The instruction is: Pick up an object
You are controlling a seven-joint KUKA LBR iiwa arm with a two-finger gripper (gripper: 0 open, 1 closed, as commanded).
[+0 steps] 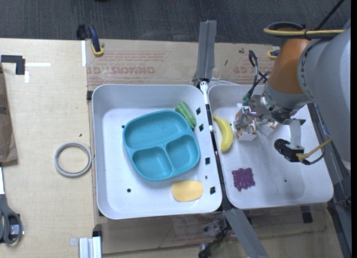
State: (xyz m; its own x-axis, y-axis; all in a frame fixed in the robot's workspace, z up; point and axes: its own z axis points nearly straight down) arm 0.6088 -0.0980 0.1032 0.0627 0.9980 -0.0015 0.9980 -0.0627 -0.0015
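Down in the right bin (312,190) the gripper (247,124) hung low near the back, close beside a banana (225,133); how it was set I couldn't tell. Purple grapes (243,178) lay toward the front, well apart from it. Across the divider, the left bin (106,156) held a blue divided plate (161,145), a green vegetable (186,114) and a yellow lump (187,190).

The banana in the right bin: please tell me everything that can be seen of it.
The banana is yellow and smooth, likely a plastic toy. It is curved and lies flat on the floor of the right bin, close to the bin's left wall, running roughly top to bottom of the view with its bulge toward the bin's middle. The gripper hangs just to its right; whether they touch cannot be told.
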